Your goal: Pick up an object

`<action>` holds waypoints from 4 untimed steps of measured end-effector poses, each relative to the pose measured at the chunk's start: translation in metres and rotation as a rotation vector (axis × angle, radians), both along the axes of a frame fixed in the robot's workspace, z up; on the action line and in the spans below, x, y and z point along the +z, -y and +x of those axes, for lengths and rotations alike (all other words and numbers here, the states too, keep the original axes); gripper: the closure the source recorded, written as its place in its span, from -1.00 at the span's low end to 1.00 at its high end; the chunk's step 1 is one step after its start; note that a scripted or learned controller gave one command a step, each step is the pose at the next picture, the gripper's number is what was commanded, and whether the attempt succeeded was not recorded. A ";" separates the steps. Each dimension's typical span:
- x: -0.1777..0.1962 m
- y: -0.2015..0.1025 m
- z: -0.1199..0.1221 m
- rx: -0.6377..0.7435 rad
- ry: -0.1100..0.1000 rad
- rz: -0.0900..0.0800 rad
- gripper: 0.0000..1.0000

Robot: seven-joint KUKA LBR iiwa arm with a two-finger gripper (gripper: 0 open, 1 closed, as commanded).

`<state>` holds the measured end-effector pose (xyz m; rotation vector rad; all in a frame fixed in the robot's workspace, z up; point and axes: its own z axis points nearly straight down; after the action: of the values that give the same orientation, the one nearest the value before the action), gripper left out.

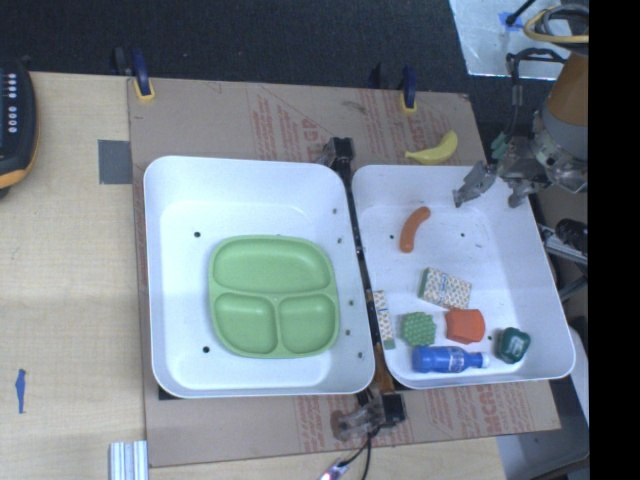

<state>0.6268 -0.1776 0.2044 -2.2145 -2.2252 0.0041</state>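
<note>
My gripper (pixel 495 190) hangs above the far right part of the right bin (pixel 520 258); its two fingers stand apart and open, with nothing between them. In that bin lie an orange sausage (pixel 414 228), a patterned square packet (pixel 445 288), a green knobbly block (pixel 418 328), an orange-red block (pixel 465 325), a blue bottle (pixel 448 359) on its side and a dark green cup-like thing (pixel 513 344). The sausage lies to the gripper's left and nearer the camera; the other pieces cluster at the bin's near end.
The left bin (pixel 170 268) holds a green three-part plate (pixel 272 294). A yellow banana (pixel 433 150) rests on the cardboard just beyond the right bin. Blue clamps (pixel 408 86) hold the cardboard's far edge. A dark device (pixel 14 123) sits at the far left.
</note>
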 end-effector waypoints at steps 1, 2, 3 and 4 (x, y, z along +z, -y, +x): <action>-0.113 -0.045 0.029 0.001 -0.002 0.000 -1.00; -0.113 -0.082 -0.061 0.000 -0.002 0.000 -1.00; -0.112 -0.071 -0.014 -0.001 0.001 0.000 -1.00; -0.112 -0.075 0.029 0.000 0.001 0.000 -1.00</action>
<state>0.6563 -0.1022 0.0922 -2.2154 -2.2251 0.0029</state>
